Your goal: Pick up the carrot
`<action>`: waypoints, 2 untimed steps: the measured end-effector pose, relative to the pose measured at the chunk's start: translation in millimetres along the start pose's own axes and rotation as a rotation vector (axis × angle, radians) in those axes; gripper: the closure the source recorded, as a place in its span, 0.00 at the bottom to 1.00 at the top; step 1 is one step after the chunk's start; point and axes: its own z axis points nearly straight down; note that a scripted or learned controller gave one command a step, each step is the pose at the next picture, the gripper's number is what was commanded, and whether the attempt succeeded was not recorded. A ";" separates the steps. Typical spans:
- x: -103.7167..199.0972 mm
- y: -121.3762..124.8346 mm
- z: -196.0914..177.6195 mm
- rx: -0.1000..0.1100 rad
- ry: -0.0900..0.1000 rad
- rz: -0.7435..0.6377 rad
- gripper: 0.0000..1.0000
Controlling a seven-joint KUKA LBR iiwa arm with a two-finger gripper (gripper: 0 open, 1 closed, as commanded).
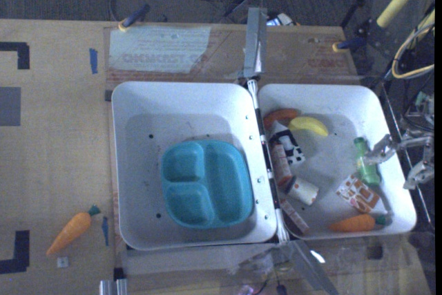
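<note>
An orange carrot with a green tip lies along the front wall of the right bin. A second carrot lies on the bench, outside the left bin near the front left. My gripper hovers over the right bin's right rim, above and to the right of the bin's carrot and apart from it. Its fingers stand open with nothing between them. One silver finger is close to a green bottle.
The right bin also holds a yellow banana, a red-orange item, a black-and-white carton, a white cylinder and a printed packet. A blue divided plate lies in the left bin.
</note>
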 end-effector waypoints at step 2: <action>19.4 24.6 -56.6 0.003 0.000 -0.333 0.00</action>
